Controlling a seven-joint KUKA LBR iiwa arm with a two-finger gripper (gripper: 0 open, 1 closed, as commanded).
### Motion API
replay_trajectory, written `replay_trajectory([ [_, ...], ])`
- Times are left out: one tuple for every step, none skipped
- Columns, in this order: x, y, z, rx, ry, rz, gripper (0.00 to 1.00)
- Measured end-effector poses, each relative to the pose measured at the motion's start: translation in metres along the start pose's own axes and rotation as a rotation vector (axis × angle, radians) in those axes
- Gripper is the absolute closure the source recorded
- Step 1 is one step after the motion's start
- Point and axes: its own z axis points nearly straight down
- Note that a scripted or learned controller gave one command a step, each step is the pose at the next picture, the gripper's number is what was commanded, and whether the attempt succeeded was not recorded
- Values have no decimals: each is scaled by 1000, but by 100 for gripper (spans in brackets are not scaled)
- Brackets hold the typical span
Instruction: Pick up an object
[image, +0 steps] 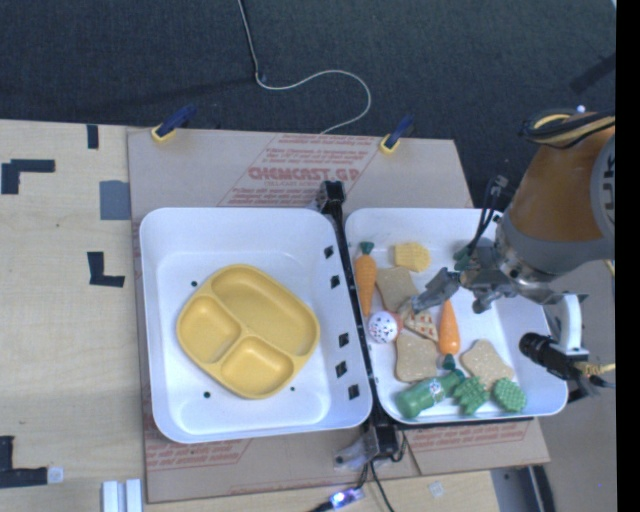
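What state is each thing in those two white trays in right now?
Yellow plate: upright, nothing on it, left bin.
Long carrot: lying flat by the divider.
Short carrot: lying flat under the gripper.
White ball: resting among toast slices.
Broccoli: lying at right bin's front.

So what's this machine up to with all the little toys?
A grey robot arm with an orange band reaches in from the right over two shallow white bins. Its end effector hovers above the right bin, which holds a pile of toy food: two orange plastic carrots, bread-like tan slices and green vegetable pieces. Nothing appears lifted yet. The left bin holds a yellow divided plastic plate.
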Motion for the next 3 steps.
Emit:
replay_trajectory([
  [0, 3, -7, -13, -2, -3, 0],
  [-1, 7, 36, -11, -2, -2, 0],
  [3, 17, 90, -9, -2, -3, 0],
])
